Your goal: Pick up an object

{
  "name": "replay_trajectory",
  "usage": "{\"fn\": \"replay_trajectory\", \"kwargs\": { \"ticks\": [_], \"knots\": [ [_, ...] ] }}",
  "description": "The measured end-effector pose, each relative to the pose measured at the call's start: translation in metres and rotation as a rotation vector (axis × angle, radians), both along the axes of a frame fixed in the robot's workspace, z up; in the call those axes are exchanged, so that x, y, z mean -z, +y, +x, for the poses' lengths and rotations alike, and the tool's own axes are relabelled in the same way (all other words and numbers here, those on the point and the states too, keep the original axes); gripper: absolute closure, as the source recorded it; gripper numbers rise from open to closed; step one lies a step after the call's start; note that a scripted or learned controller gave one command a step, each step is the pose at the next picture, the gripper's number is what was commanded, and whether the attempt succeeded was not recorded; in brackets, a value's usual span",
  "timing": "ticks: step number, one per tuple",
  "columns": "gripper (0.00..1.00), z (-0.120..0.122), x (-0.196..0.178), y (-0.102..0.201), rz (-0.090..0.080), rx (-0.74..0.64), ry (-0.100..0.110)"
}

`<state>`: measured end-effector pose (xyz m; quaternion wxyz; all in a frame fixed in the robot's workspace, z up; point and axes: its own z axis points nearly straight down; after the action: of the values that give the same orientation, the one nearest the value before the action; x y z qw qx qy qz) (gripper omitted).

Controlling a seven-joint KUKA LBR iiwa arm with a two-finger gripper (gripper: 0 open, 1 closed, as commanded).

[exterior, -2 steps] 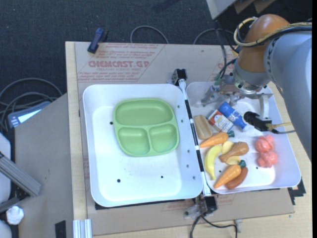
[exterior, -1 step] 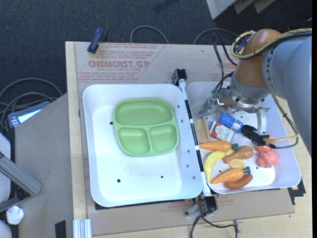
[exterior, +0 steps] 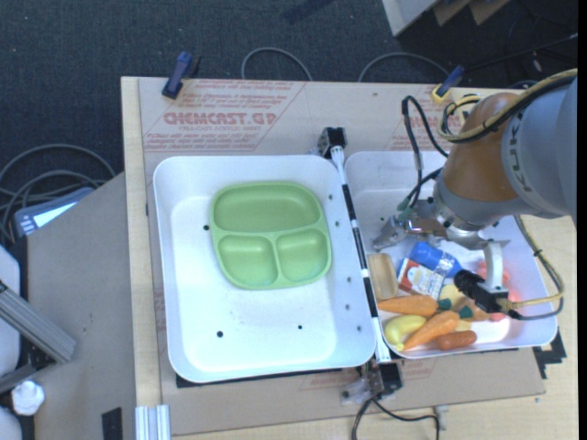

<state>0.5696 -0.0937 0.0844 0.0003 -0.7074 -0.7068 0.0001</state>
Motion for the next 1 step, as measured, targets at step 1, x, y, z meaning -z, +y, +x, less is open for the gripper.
{"fn": "replay_trajectory", "kwargs": {
  "ticks": [1],
  "knots": [
    [0.00,-0.0350,-0.0001,-0.0249,0.000,0.000,0.000]
  ]
}}
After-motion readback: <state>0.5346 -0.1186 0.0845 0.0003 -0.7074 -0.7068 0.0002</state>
